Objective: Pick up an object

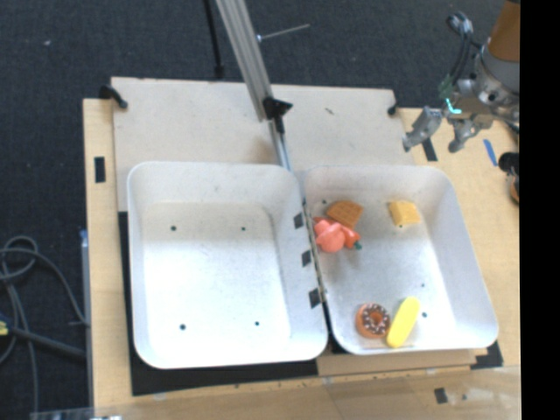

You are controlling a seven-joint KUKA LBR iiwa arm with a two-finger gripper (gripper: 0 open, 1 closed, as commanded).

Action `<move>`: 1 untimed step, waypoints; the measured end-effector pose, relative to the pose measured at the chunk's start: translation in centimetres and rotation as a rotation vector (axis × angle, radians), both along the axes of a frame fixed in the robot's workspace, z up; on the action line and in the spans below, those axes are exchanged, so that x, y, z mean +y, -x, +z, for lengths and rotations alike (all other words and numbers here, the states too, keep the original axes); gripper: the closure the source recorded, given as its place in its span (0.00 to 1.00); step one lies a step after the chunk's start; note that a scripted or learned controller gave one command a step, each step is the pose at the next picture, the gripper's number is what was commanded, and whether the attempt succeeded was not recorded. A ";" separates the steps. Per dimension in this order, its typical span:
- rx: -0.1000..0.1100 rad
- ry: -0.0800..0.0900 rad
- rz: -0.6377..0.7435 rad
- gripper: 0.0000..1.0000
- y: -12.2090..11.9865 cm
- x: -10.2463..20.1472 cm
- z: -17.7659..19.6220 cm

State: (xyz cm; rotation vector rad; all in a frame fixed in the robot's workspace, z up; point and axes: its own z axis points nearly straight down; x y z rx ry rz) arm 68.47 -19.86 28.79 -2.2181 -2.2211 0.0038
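The right bin holds several small objects. A pink toy lies by the bin's left wall, with an orange-brown waffle piece just behind it. A yellow block rests near the back wall. At the front sit a brown doughnut and a yellow banana-like piece, side by side. My gripper hangs above the bench beyond the right bin's back right corner, open, with nothing between its fingers.
The left bin stands next to the right one. A slanted metal pole rises from the seam between the bins toward the back. Cables lie on the floor at the left.
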 end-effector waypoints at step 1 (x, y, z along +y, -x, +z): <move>-0.004 0.003 0.004 0.00 -0.1 0.0 0.3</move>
